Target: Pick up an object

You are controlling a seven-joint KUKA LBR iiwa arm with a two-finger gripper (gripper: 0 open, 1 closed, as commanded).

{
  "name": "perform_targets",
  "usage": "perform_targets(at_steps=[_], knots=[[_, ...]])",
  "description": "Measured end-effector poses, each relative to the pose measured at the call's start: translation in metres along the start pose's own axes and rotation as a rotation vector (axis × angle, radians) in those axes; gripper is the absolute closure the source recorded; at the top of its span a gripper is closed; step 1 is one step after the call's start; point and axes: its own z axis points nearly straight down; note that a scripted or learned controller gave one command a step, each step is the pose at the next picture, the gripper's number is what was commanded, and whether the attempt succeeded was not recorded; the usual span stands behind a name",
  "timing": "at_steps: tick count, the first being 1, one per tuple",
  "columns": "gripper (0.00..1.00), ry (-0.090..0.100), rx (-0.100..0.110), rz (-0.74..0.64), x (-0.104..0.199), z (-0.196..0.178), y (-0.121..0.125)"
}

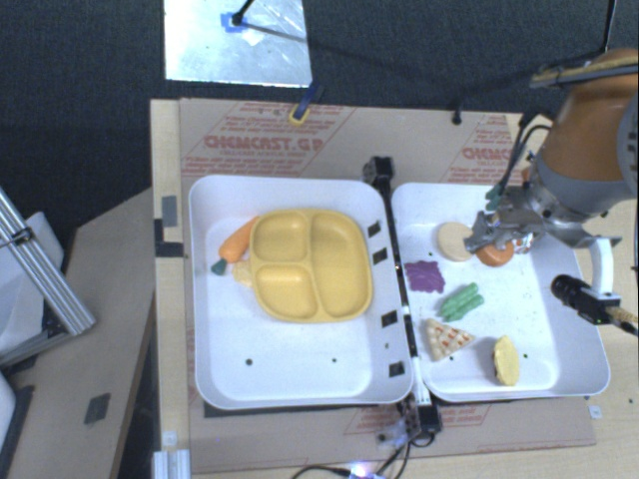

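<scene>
Two bins on the surface (250,133); gripper (496,233) is low in the right bin (559,367), over the orange round piece (496,254) beside the beige disc (454,239). Looks like it's closing on the orange piece, but can't tell jaw state. Nothing lifted yet; grasp and lift remain. Dark floor around, yellow tray (305,264) in left bin (215,367).

Two white bins (215,367). One yellow divided plate (305,265). One carrot (237,239). One tan round piece (454,239). One orange round piece (495,254). One purple piece (425,276). One green bean cluster (460,300). One pizza slice (447,338). One yellow piece (506,360).
</scene>
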Motion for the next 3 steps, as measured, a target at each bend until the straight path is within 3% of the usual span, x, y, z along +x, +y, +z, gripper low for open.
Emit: perform_targets(at_steps=[3], knots=[[1.00,0.001,0.001,0.001,0.140,0.007,0.074]])
